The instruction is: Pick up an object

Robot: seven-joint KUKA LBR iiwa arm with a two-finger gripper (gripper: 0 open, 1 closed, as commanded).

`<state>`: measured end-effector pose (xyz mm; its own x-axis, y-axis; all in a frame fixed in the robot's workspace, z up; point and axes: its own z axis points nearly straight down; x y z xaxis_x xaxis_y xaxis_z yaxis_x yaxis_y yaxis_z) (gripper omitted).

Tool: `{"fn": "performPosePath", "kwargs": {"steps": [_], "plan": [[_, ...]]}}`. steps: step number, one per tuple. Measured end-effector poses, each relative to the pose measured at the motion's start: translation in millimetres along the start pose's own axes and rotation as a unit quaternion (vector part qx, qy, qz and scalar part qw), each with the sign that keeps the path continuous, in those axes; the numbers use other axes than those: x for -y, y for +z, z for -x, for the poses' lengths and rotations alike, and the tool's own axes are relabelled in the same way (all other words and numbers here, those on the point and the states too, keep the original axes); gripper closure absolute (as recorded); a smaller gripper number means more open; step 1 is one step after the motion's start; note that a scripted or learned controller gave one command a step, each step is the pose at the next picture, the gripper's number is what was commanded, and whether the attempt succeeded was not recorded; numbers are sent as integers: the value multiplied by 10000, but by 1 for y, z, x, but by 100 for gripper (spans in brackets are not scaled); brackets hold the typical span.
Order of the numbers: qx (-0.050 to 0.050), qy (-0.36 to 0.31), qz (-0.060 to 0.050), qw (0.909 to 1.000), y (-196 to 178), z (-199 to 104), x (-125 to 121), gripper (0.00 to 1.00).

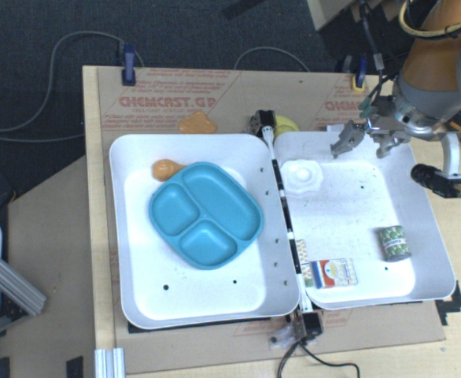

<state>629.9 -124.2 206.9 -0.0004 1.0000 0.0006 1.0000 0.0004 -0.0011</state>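
Fingers apart above right bin

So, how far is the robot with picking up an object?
Nothing looks picked up yet. The gripper is open above the far edge of the right bin, with nothing between its fingers. The white cup, green can and small box all lie in that bin. Choosing one, closing on it and lifting are left.

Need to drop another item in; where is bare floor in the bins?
Right bin: open middle, between the white round lid, green can and small printed carton. Left bin: crowded by the blue divided plate; its front strip is bare.
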Motion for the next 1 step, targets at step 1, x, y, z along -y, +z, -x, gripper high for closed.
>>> {"fn": "performPosePath", "kwargs": {"steps": [1], "plan": [[0, 23, -26, 10000, 96, 62, 4, 0]]}}
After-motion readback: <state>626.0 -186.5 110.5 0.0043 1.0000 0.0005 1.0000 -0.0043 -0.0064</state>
